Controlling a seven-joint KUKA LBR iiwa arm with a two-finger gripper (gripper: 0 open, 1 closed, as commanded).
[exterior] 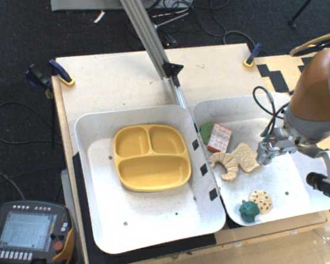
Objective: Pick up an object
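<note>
Right bin, shallow white plastic, holds the candidate objects. A tan, flat, bread-slice-shaped piece lies near the bin's centre, overlapping a pale, curled, lumpy piece at its 9 o'clock. At 11 o'clock from those sits a small red-and-white printed box, with a green item pressed against its left side, hard by the bin's left wall. Toward 6 o'clock, well apart from the cluster, a round beige cookie with dark specks touches a dark green, knobbly broccoli-like piece.

The grey gripper sits at 3 o'clock of the tan slice, just beside its right edge, low in the bin. Cannot tell how the jaws stand; nothing visibly sits between them. The arm's orange band rises at 2 o'clock, black cable looping above the wrist.

Left bin, white, carries a yellow three-compartment plastic tray. A slanted grey metal bar runs down from 12 o'clock to the seam between bins. A teach pendant lies on the floor at 8 o'clock.
</note>
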